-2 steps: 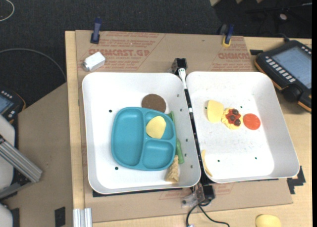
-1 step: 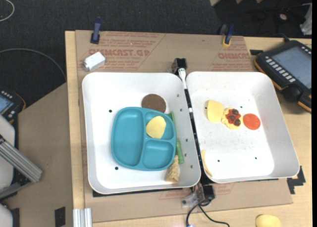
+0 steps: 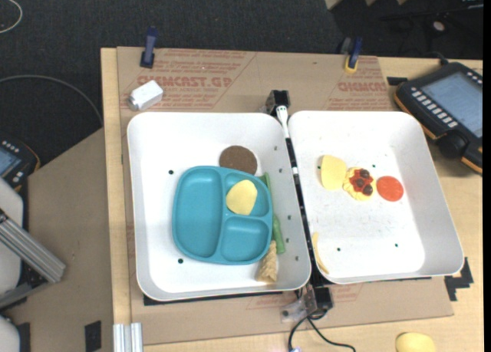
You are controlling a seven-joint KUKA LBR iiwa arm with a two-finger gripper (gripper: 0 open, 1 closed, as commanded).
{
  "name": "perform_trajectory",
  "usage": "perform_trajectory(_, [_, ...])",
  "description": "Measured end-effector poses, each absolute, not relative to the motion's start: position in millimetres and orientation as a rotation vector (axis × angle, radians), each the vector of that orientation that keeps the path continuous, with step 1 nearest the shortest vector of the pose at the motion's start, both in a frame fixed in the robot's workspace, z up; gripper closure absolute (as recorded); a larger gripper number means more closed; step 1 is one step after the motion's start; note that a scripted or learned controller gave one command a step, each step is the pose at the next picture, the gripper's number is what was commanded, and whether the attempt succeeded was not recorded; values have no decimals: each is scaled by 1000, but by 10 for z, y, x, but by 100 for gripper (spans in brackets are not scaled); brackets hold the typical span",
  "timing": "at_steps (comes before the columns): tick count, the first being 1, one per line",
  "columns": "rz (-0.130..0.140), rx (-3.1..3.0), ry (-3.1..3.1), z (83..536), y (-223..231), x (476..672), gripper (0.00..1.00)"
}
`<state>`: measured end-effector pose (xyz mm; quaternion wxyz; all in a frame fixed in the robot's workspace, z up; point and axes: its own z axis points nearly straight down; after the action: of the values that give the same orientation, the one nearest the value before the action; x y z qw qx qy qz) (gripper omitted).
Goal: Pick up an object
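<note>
A: Where does the gripper stand, and is it released or clenched?

B: I cannot tell; nothing here lets me judge it. What I can describe is the objects lying in the two shallow white bins.

A: Go on, then.

B: In the left white bin (image 3: pixel 146 189) lies a teal plastic divided tray (image 3: pixel 203 216) with three compartments. A pale yellow rounded piece (image 3: pixel 242 197) rests in its upper right compartment. A dark brown flat disc (image 3: pixel 238 159) lies just beyond the tray's top edge, touching or nearly so. A thin green stick (image 3: pixel 275 228) runs along the tray's right side, and a tan crumbly lump (image 3: pixel 268 268) sits at the tray's lower right corner.

A: And the right bin?

B: In the right white bin (image 3: pixel 406 251), a pale yellow wedge (image 3: pixel 332 172) lies beside a yellow piece with dark red spots (image 3: pixel 360 183), the two touching. An orange-red round disc (image 3: pixel 390 189) sits just right of them. A pale yellow sliver (image 3: pixel 315 251) lies against the bin's left wall.

A: Under it all?

B: Both bins rest on a brown cardboard sheet (image 3: pixel 230 74) on the table.
</note>
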<state>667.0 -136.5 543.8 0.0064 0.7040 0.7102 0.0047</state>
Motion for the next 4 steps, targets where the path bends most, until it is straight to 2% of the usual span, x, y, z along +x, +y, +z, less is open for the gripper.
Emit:
perform_trajectory(1, [-7,2229,2217,4583,-2215,6600,100])
perform_trajectory(2, [9,2210,2219,5404,-1640,6670,100])
perform_trajectory(3, [-10,2233,2220,4173,-2273,6600,100])
perform_trajectory(4, [10,2208,2213,5438,-2161,6667,100])
